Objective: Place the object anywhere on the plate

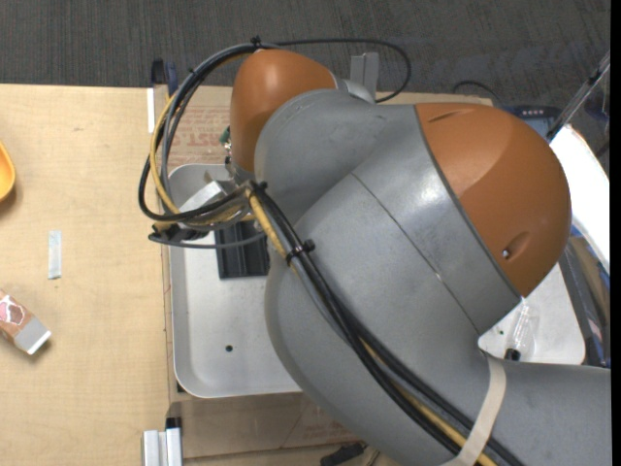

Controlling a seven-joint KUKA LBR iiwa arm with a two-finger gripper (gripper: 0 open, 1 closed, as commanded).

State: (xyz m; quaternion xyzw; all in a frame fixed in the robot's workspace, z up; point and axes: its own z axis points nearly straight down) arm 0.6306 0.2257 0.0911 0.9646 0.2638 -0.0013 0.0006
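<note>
At the left edge of the bench (pixel 97 163) an orange dish (pixel 4 173) pokes in, cut off by the frame. We take it for the plate, though so little of it shows that we cannot be sure. A little inward lies a small pale strip (pixel 53 255), its long axis running from the near edge toward the far edge. Closer to the near-left corner sits a packet (pixel 21 324), reddish at one end and grey at the other, lying slantwise. We cannot tell which of these two is the task's thing. Both rest on bare wood, apart from each other and well apart from the dish.

Next comes the left bin (pixel 194 377), white, with a dark speck (pixel 229 348) on its floor toward the near wall. Over its far part hangs the claw (pixel 236 236), tucked below the wrist with cables looping round it; we cannot tell whether it is wide or narrow. The arm (pixel 417 260) bulks across the middle, covering the rest of that bin and most of the right bin (pixel 580 178).

The coming move turns on one relation. Strip and packet both lie toward the bench's left edge from the claw, beyond the bin's left wall, and the dish lies further that way again. We judge the placing not yet done, and a pick would need a long reach across that wall.
</note>
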